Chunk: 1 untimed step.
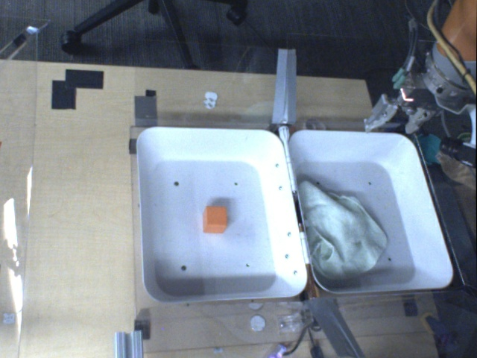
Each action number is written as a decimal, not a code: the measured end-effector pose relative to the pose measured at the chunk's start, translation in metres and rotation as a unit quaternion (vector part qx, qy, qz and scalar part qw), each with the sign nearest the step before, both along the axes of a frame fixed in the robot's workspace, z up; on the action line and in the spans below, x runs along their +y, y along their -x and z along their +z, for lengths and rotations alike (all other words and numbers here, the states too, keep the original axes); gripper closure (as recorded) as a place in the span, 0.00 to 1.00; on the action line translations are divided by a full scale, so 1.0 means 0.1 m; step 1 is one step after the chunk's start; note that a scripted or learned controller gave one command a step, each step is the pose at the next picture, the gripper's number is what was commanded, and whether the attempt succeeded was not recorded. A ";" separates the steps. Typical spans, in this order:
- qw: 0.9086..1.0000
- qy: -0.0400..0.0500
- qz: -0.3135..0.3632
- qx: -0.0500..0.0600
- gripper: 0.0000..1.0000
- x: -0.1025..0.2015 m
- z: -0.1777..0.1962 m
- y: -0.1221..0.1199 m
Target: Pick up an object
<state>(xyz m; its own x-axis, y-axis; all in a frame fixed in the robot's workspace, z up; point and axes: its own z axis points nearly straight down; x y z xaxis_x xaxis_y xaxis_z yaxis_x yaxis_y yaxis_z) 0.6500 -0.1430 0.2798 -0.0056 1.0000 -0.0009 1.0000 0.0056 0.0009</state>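
- Landmark: the metal divider bar (284, 88) that stands between the two white bins at their far edge.
- Left bin (160, 274), left of the bar: holds one small orange cube (215, 219), sitting flat on the bin floor a little nearer than centre. The cube touches no wall and lies well apart from the bar.
- Right bin (425, 200), right of the bar: holds a crumpled pale green cloth (339, 230), bunched against the bin's left wall, just beside the seam that runs down from the bar, and spreading toward the near side.
- Gripper (395, 112): well to the right of the bar, over the far right corner of the right bin, above its rim. Nothing sits between the fingers. Cannot tell whether the fingers are apart or together; the parts are too small and cluttered with cables.
- Gripper is well apart from both cube and cloth.
- Wooden bench (74, 200) extends left of the bar, with black tape marks (73, 86) near its far left.
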 end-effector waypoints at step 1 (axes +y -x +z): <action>0.997 0.000 0.075 0.000 0.00 0.16 -1.38 -0.19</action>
